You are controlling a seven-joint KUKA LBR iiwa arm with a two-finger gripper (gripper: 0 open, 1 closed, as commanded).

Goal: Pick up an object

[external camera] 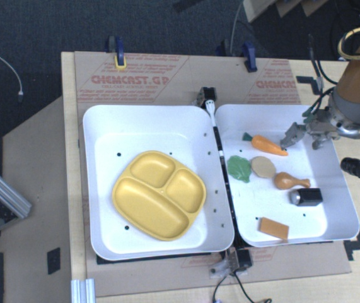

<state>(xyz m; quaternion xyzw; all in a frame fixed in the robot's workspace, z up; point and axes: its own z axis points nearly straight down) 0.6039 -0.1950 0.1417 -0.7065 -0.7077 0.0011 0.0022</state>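
In the camera view, the gripper (302, 134) is seen spread open above the right bin (337, 223), with nothing held between its fingers. The carrot (268, 145) lies just beside it, near a leaf (238, 168), disc (263, 166) and drumstick (290, 181). Nothing has been picked up yet; descent, closing and lifting are judged left to do.

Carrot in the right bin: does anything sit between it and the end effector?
Nothing visible does. The end effector hangs just right of the carrot, with bare bin floor between them. The green leaf and tan disc lie below the carrot, off that line.
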